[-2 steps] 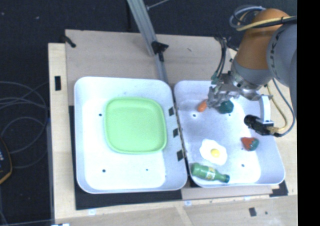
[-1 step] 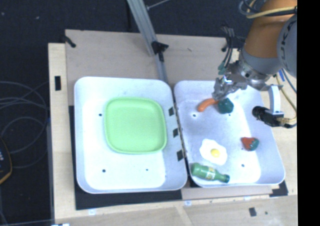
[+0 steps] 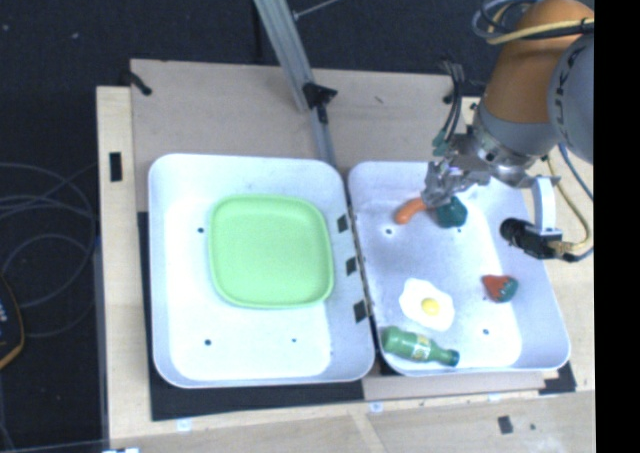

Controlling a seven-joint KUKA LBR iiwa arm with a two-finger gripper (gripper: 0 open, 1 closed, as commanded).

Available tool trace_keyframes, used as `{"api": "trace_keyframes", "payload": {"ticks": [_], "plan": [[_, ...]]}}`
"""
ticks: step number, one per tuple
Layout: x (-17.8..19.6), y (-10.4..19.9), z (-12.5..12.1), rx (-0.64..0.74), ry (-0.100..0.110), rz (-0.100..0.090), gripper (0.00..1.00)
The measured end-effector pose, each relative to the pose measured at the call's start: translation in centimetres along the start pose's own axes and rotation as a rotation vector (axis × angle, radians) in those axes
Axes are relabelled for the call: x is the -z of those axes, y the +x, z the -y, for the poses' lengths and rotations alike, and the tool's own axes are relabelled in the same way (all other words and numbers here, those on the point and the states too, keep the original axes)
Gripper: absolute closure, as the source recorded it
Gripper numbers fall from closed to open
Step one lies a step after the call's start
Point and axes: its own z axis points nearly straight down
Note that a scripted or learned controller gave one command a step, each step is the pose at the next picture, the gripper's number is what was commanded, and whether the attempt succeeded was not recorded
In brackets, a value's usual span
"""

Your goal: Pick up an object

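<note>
One orange carrot lies beside tool

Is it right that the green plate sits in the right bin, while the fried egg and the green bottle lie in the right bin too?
Not quite. The camera view shows the green plate in the left bin. The fried egg and green bottle do lie in the right bin.

Pale wooden bench with two shallow white bins, left bin beside right bin.
</note>
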Motion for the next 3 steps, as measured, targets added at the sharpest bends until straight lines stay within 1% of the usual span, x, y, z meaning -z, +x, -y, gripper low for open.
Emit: {"api": "trace_keyframes", "payload": {"ticks": [2, 3], "plan": [[-0.3, 8.0, 6.2, 0.003, -0.001, -0.001, 1.0], [0.9, 12.6, 9.0, 0.004, -0.002, -0.002, 1.0]]}}
